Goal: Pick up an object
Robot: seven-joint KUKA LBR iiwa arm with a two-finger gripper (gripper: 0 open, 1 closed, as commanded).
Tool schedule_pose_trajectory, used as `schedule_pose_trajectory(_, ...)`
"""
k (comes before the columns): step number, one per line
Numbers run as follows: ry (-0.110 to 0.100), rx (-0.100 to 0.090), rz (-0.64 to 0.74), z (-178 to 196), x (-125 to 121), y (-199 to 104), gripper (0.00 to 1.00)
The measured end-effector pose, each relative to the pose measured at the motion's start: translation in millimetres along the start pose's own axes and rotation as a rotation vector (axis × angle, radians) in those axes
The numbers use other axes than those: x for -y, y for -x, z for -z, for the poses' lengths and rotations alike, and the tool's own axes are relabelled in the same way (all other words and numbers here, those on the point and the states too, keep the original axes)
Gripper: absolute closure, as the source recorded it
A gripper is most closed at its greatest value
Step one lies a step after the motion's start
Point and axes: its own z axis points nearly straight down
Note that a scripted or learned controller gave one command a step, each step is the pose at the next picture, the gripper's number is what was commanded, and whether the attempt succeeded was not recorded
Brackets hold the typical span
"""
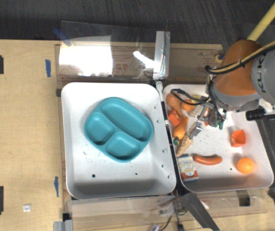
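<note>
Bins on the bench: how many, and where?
2. The left bin holds a teal divided plate; the right bin holds the food items, with the gripper over its left part.

Both bins, the left bin [74,177] and the right bin [262,172], look like smooth white plastic with a soft sheen. The teal divided tray [118,128] is matt plastic. The bench [19,143] looks like pale, matt plywood. The hot dog [207,160] and orange [245,165] appear as glossy toy plastic. The arm's orange band [236,73] shines smoothly.
</note>
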Motion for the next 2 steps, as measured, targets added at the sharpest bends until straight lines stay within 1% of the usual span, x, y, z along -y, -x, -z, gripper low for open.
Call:
schedule_pose_trajectory(1, 0.002, 0.003, 0.012, -0.6, 1.3, 3.7, 0.00)
schedule_pose_trajectory(2, 0.002, 0.005, 0.172, -0.3, -0.1, -4.5, 0.00)
